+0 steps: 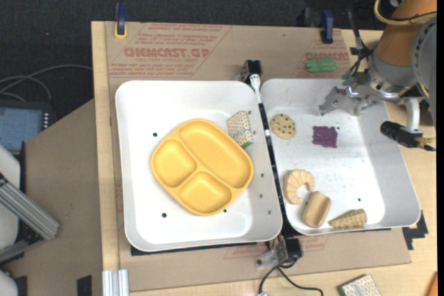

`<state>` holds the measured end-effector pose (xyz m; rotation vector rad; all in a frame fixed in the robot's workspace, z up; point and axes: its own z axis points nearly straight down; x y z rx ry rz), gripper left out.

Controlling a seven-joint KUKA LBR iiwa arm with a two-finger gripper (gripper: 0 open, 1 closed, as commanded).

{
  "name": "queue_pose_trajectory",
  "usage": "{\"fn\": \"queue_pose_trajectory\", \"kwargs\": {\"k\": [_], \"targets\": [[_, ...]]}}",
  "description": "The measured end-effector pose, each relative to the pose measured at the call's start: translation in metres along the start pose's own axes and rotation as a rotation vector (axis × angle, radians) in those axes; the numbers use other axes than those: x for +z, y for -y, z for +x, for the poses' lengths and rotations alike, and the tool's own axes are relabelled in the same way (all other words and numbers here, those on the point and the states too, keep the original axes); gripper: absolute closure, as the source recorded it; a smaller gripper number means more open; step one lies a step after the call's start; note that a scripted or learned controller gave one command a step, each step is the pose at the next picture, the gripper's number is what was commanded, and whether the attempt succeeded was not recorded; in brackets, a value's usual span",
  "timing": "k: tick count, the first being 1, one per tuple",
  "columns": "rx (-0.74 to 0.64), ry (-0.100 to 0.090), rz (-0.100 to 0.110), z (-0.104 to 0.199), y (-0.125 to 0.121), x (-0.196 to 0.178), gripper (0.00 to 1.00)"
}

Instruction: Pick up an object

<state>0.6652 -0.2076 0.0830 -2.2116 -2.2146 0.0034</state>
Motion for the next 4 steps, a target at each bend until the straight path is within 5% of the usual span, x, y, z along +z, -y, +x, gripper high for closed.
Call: {"fn": "queue_pose_trajectory", "kwargs": {"k": [1,2,3,4], "targets": [[0.002,0.013,-0.023,-0.017,-0.003,-0.102,0.00],[-0.002,-0.005,-0.008,-0.010,0.044,0.002,0.00],[-0.005,0.006,-0.016,0.036,-0.004,-0.002,0.00],[0.002,0.005,-0.004,0.033,0.040,-0.001,0.00]]}}
